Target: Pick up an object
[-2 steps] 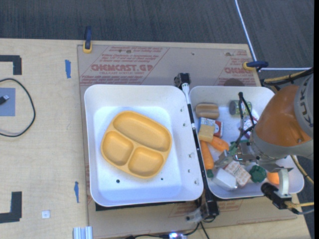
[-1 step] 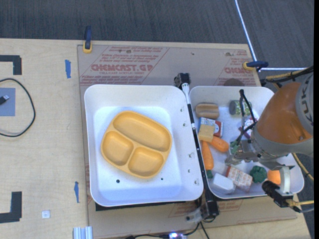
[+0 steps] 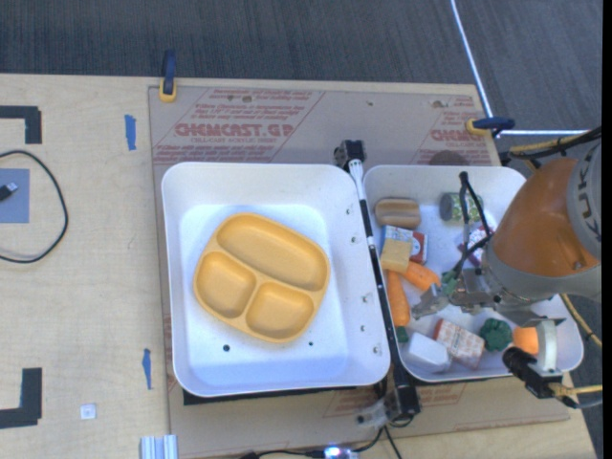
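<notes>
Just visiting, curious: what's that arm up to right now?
Metal claw low in the right white bin, among toy food. Nothing visibly gripped. Orange carrot piece right beside it. Yellow divided tray in left bin.

Arm (image 3: 555,228) cut by right edge, hides right bin (image 3: 421,175) contents.

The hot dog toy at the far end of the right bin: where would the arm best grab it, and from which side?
Probably across the middle of the hot dog, coming straight down from above. It lies flat and lengthwise across the right bin, so its narrow width suits two fingers closing over the long sides. The bin wall is close behind it and a yellow block lies just in front, so a sideways approach looks cramped.
</notes>
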{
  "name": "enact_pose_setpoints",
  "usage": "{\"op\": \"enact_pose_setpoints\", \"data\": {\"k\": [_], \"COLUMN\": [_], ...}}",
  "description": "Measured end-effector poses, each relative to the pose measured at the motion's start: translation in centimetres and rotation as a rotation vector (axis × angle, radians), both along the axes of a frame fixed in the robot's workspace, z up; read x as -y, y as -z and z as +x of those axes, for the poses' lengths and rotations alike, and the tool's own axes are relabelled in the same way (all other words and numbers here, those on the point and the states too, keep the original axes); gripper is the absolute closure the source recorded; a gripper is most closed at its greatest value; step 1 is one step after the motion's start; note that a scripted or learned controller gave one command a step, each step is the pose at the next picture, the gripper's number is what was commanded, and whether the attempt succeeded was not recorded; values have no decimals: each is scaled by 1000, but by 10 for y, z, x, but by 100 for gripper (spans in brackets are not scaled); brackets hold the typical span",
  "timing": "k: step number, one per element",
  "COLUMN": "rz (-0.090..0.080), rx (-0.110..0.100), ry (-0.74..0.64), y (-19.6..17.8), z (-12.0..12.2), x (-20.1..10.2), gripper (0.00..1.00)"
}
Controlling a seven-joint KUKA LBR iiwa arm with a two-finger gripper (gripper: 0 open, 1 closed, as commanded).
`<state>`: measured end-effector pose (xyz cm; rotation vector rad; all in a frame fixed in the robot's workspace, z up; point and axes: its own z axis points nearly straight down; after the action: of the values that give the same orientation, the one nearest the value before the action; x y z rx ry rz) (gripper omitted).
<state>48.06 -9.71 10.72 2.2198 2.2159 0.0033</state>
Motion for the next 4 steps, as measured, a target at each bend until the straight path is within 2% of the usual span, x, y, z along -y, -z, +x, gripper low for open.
{"op": "enact_pose_setpoints", "data": {"k": [1, 2, 3, 4], "rz": [-9, -4, -6, -6], "rx": [3, 4, 5, 8], "ry": [7, 4, 5, 4], "y": [19, 10, 10, 0], "z": [0, 1, 1, 2], "x": [2, -2, -1, -2], "gripper": [0, 100, 0, 100]}}
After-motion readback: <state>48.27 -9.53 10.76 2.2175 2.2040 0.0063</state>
